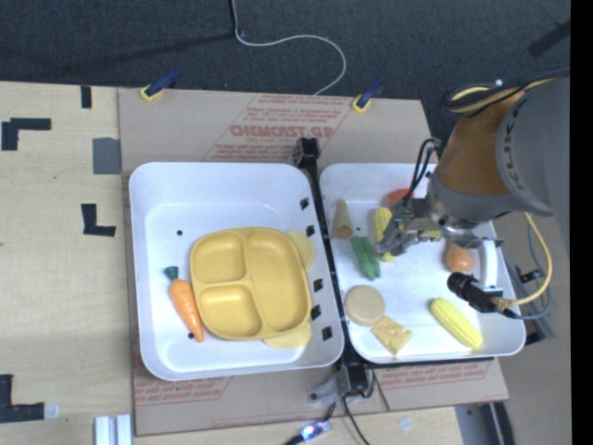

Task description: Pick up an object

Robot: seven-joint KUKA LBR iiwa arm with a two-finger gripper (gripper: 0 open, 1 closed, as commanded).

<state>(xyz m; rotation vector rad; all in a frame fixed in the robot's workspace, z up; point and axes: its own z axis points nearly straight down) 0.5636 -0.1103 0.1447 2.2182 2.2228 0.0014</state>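
In the right bin, nearest to the camera, the corn cob lies with its long axis slanting from upper left to lower right. Farther back, the green vegetable points up-left, just beside the gripper. The fingers are dark and blurred; I cannot tell if they are wide or closed. The arm hides the bin's far corner.

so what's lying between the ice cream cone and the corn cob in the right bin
In the camera view, the green vegetable lies just past the cone; beyond it is bare white bin floor up to the corn cob, with the round cookie slightly below that line.
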